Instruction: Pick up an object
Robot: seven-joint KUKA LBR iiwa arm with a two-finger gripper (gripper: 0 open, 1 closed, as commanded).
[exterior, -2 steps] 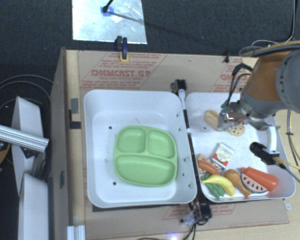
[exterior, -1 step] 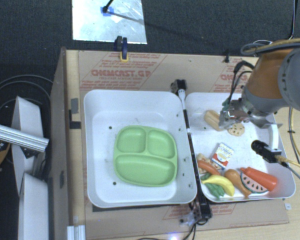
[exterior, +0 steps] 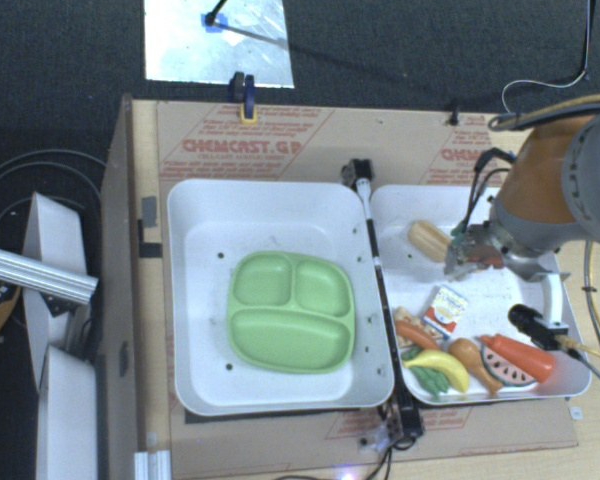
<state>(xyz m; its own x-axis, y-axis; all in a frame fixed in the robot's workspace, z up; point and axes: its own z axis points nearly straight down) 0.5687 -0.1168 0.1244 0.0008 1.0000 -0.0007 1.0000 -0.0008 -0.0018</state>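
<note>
Yellow plastic banana at near rim; tan bread roll, long axis left-right, beside gripper; jaw state unclear.

bread roll | tan, oblong | lying flat | right bin, far end

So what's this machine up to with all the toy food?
A robot arm reaches in from the right, its gripper low over the right bin, beside a bread roll. More toy food sits at that bin's near end: a banana, a carrot, a watermelon slice and a small carton. The left bin holds a green divided plate. Nothing looks picked up yet.
</note>
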